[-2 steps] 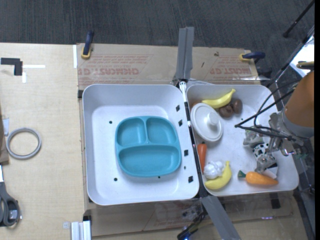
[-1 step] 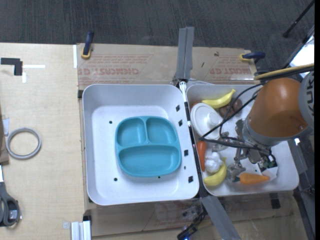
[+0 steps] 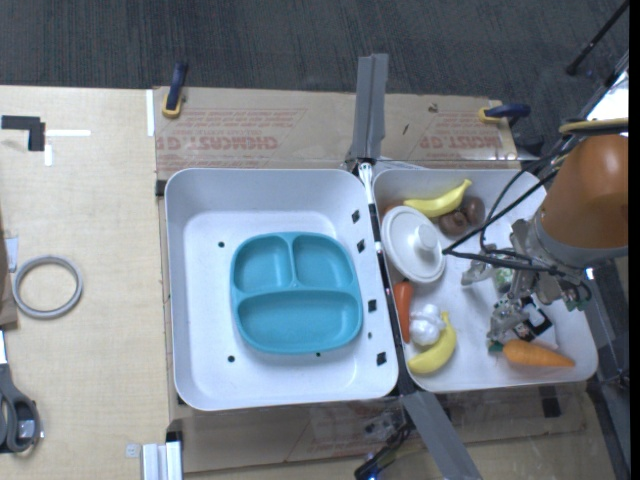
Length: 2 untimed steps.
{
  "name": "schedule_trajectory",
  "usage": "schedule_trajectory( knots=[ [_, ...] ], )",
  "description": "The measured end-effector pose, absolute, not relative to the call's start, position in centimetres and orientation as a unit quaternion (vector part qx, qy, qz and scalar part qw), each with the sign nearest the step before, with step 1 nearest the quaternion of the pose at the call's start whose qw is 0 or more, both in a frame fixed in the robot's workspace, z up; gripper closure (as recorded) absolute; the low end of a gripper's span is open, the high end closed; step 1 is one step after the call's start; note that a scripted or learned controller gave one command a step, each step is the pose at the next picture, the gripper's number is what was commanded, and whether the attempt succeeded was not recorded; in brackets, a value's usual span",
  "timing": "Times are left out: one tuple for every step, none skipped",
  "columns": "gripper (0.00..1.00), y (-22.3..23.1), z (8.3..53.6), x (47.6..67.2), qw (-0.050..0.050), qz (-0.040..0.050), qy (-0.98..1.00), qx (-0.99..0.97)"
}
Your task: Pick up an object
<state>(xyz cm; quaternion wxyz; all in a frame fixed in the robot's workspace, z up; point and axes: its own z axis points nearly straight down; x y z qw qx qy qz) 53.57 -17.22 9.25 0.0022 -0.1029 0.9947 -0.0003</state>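
Robotics lab or test cell. Landmark: two white bins [image 3: 185, 298] clamped side by side on a plywood bench [image 3: 80, 208]. Cardboard sheet [image 3: 260, 133] behind the bins, held by clamps [image 3: 176, 90]. Tape roll [image 3: 45, 286] left of them. Dark carpet [image 3: 250, 18] beyond.

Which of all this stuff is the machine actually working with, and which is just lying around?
Part of the job:
- tool on the grey arm, low in the right white bin
- orange carrot beside it
- two yellow bananas
- round white lid

Just lying about:
- blue divided plate in the left bin
- grey tape ring
- scissors
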Motion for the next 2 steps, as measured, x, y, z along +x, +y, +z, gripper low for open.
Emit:
schedule_trajectory(
  knots=[
    [0.00,-10.7,9.2,49.6,0.001,0.0007,0.994,-0.110],
    [0.00,-19.3,9.2,51.4,0.002,-0.0002,0.998,-0.069]
  ],
)
